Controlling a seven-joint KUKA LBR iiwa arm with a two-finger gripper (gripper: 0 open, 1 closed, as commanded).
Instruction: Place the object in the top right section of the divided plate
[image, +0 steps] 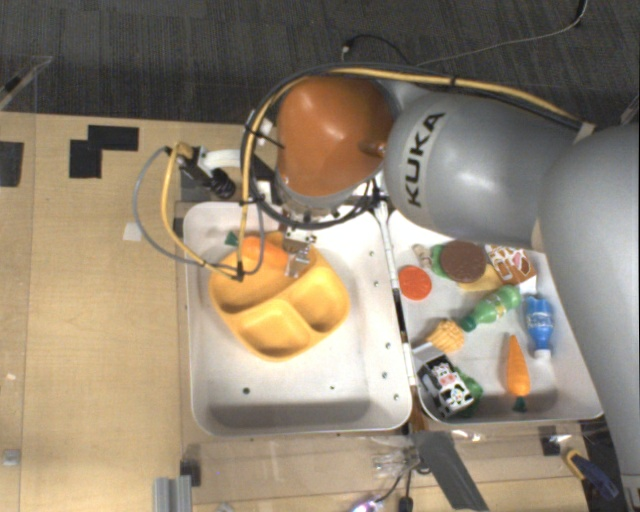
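gripper (297, 252) over plate (280, 305) top edge | finger state: cannot tell | orange object (258, 252) at plate's upper section | release unconfirmed

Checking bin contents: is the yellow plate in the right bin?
No, the yellow plate sits in the left bin; toys fill the right bin.

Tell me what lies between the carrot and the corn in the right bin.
In the camera view, only bare white floor of the right bin lies between the carrot and the corn.
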